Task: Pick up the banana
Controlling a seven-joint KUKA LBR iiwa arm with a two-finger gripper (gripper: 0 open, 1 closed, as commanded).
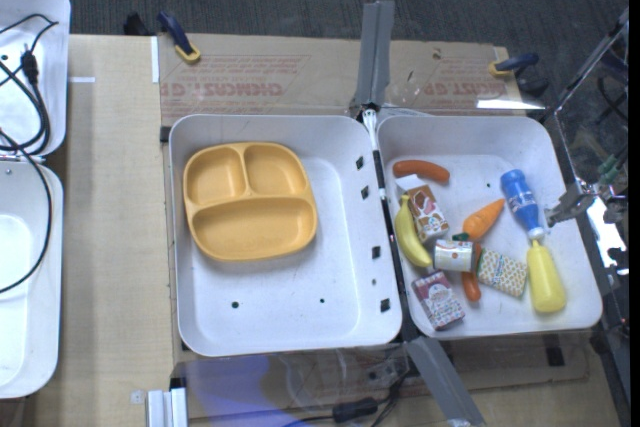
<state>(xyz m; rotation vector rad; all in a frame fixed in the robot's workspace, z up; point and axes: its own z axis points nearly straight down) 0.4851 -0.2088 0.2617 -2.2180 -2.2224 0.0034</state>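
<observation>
Banana (408, 235) lies untouched in the right bin (570, 165), just left of the small carton (428, 213); picking remains undone; jaw state cannot be told.

The banana (409, 235) lies hemmed between the right bin's left wall (385, 215) and a small carton (427, 212); open room lies above it.

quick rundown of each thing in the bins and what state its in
banana: lying flat along the right bin's left wall, not held
sausage: lying flat
carrot: lying tilted
blue bottle: on its side
yellow bottle: on its side
small can: on its side
yellow divided plate: flat in the left bin, nothing on it
</observation>
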